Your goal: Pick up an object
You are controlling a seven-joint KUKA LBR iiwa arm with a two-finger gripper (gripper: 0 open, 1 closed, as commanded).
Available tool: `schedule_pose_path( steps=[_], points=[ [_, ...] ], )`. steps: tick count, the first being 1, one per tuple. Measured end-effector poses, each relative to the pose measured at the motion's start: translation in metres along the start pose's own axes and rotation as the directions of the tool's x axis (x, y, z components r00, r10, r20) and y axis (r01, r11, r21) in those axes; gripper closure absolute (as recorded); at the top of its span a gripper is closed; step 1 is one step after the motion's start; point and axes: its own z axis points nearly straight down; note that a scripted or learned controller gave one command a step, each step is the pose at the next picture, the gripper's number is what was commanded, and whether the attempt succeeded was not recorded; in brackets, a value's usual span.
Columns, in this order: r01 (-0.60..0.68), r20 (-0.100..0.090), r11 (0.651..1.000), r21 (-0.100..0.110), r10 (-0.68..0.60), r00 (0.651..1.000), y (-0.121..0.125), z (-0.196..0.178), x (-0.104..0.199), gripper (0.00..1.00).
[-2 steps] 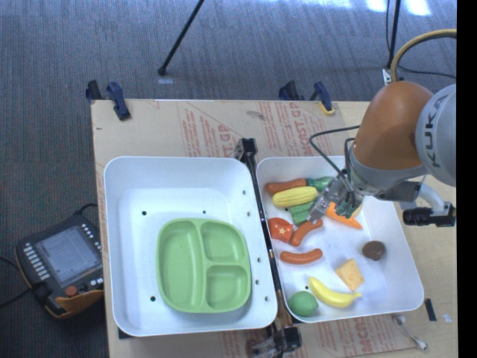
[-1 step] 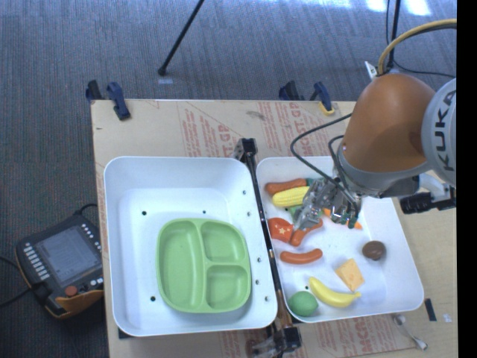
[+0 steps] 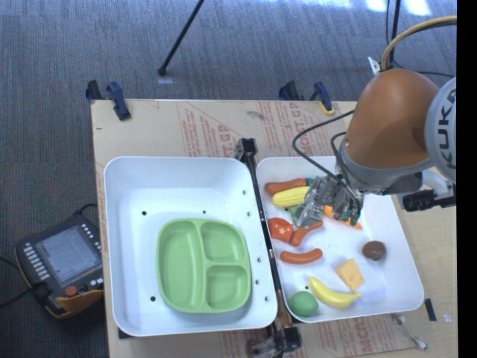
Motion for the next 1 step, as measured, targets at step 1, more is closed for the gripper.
schedule_pose_path(
  steps=[1],
  points=[
    [0.144,0.003,0.990,0.001,-0.144,0.990,-0.0226,-0.0460,0.0271,1.00]
  ],
)
